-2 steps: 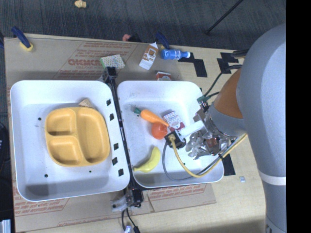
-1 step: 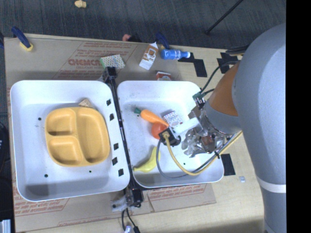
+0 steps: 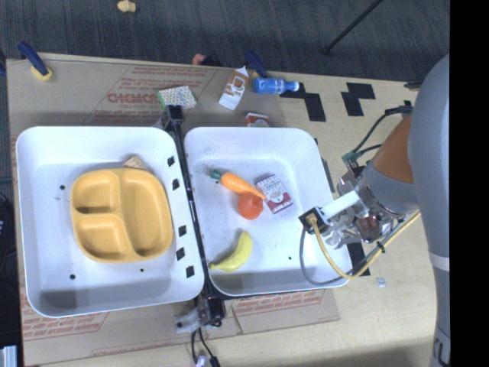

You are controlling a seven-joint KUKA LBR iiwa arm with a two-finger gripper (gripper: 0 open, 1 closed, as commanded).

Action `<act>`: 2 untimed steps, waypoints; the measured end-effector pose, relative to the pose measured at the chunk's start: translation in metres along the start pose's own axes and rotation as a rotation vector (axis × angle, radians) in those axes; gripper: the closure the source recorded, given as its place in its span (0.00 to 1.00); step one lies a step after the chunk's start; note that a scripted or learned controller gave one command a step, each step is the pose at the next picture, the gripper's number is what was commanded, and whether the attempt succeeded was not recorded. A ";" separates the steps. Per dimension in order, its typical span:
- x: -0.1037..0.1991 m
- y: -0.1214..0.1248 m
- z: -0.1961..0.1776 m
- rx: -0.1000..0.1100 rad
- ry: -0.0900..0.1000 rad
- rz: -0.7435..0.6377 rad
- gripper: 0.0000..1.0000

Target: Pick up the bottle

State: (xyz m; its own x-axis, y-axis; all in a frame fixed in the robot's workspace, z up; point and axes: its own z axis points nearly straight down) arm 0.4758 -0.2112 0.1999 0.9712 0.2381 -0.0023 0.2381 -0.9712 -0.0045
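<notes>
The bottle [image 3: 273, 86] is small and blue with a lighter cap end. It lies on its side on the cardboard behind the right bin [image 3: 306, 140], outside both bins. My gripper [image 3: 341, 230] hangs over that bin's right rim, at its front right, far from the bottle. A yellow cable loops below the wrist. Nothing shows between the fingers.
The right bin holds a carrot [image 3: 235, 182], a round orange piece [image 3: 250, 206], a small red box [image 3: 274, 193] and a banana [image 3: 235, 254]. A yellow divided plate [image 3: 121, 214] sits in the left bin [image 3: 38, 151]. A small carton [image 3: 234, 89] and a patterned packet [image 3: 177, 96] lie near the bottle.
</notes>
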 end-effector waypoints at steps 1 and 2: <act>0.020 -0.080 0.001 0.002 -0.002 0.015 1.00; 0.003 -0.010 -0.027 0.000 0.000 0.035 1.00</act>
State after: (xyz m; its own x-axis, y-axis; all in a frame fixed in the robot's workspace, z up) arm 0.4760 -0.2009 0.2269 0.9789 0.2041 -0.0022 0.2041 -0.9789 -0.0045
